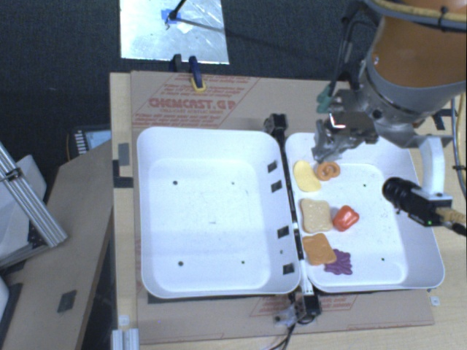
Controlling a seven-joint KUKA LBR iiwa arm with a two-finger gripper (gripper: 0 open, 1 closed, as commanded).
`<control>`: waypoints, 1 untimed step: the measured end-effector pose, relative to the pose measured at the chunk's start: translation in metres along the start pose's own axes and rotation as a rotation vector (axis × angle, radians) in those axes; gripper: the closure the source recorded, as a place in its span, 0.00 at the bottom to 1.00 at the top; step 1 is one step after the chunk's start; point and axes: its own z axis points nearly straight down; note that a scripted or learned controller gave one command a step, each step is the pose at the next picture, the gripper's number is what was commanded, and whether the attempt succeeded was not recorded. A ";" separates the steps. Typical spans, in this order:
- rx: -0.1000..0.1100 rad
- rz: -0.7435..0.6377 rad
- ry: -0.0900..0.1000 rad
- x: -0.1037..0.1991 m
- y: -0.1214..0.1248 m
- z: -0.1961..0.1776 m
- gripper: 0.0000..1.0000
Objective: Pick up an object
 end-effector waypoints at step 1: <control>-0.005 0.002 0.001 0.030 0.001 -0.044 1.00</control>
